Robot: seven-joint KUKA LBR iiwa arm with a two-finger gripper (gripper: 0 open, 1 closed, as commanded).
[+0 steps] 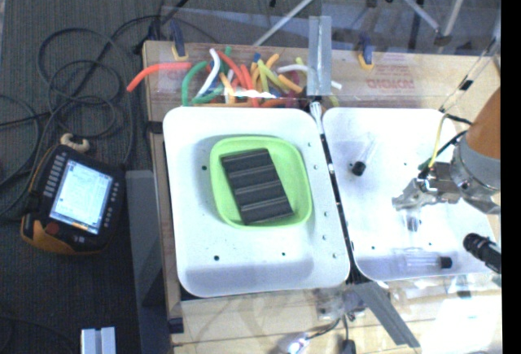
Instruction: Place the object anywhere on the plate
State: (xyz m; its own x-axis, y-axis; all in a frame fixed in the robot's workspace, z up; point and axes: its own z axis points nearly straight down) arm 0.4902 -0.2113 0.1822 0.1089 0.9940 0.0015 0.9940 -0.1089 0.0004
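A green plate (pixel 218 159) sits in the middle of the left bin (pixel 195 259). A dark grey ridged block (pixel 256 185) lies flat on the plate, running from its far side to its near side. My gripper (pixel 411 210) hangs low over the right bin (pixel 383 128), right of its middle and well away from the plate. I see nothing held at the gripper. A small clear piece with a black cap (pixel 357 168) lies left of the gripper, apart from it. A clear tube with a black end (pixel 421 262) lies near the right bin's front wall.
A bundle of coloured tubes (pixel 244 80) lies on the bench behind the left bin. A metal post (pixel 320 59) stands at the back between the bins. A control pendant (pixel 77 198) and cables lie on the floor to the left.
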